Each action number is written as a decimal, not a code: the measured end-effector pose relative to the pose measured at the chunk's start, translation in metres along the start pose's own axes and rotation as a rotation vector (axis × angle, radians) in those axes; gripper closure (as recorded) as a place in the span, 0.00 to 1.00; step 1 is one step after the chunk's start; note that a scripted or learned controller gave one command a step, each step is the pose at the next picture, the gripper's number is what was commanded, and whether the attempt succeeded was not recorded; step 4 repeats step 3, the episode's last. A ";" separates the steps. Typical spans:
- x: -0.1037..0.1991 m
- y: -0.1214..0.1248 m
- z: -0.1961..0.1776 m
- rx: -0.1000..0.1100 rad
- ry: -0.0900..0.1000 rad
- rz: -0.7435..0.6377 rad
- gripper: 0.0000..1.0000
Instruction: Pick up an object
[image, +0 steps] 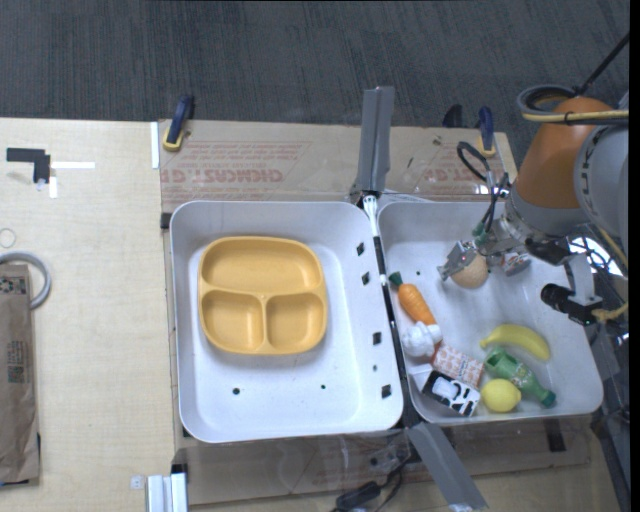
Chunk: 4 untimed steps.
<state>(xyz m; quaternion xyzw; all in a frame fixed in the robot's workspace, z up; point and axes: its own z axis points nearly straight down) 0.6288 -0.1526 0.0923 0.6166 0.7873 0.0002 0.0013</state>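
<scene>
Apparently the end effector (478, 256) is clamping a tan egg (470, 272) above the carrot (417, 303); shallow off-centre grip risks slipping.

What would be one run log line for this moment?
gripper: in right bin, shut on tan round object | carrot, banana: untouched

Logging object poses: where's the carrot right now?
The carrot lies in the right bin, hard against its left wall, just above the white toy and left of the banana.
</scene>
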 end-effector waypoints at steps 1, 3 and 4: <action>-0.003 0.002 -0.015 -0.009 -0.006 0.002 1.00; 0.059 -0.018 -0.144 0.001 0.000 -0.130 1.00; 0.059 -0.018 -0.144 0.001 0.000 -0.130 1.00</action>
